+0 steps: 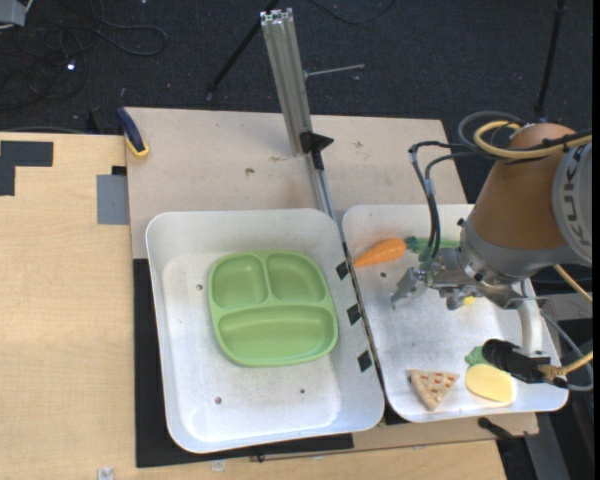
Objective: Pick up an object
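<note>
Claw nr carrot, mid-bin

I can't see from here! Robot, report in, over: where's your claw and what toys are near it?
Gripper low over right bin, nothing between jaws. Carrot just beyond it, untouched. Pizza slice and yellow piece at near edge. Green plate in left bin.

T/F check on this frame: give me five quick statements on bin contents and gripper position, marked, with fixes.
1. The green divided plate lies in the left bin. True.
2. The carrot is on the plate. False: it lies in the right bin, near its far edge.
3. The gripper is over the right bin. True.
4. The pizza slice sits in the left bin. False: right bin, near corner.
5. The yellow piece lies beside the pizza slice. True.
</note>
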